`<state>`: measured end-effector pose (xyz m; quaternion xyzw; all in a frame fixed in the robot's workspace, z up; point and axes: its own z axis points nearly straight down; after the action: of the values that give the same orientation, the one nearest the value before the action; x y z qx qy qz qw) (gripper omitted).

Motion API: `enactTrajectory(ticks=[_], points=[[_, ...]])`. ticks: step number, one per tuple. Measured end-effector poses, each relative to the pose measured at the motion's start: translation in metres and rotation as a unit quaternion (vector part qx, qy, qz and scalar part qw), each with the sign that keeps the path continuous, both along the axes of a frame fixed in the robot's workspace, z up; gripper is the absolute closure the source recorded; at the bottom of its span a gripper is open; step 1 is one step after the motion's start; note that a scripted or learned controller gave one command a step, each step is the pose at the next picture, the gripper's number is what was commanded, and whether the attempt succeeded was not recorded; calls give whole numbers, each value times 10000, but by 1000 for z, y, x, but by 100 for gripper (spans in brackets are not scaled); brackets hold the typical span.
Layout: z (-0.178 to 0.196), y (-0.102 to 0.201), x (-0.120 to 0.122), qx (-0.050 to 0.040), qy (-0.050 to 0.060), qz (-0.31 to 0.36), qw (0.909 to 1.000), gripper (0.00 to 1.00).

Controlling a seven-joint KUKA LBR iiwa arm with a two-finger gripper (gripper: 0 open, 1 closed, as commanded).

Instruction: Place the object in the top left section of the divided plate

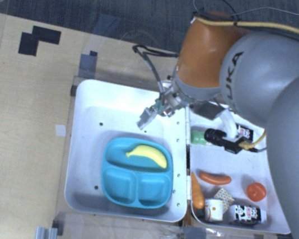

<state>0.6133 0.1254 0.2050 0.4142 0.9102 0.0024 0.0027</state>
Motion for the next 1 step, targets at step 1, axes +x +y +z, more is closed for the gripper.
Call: enactTrajectory(ticks=[1], points=[[12, 1, 2, 11, -35, 14, 10000, 100]])
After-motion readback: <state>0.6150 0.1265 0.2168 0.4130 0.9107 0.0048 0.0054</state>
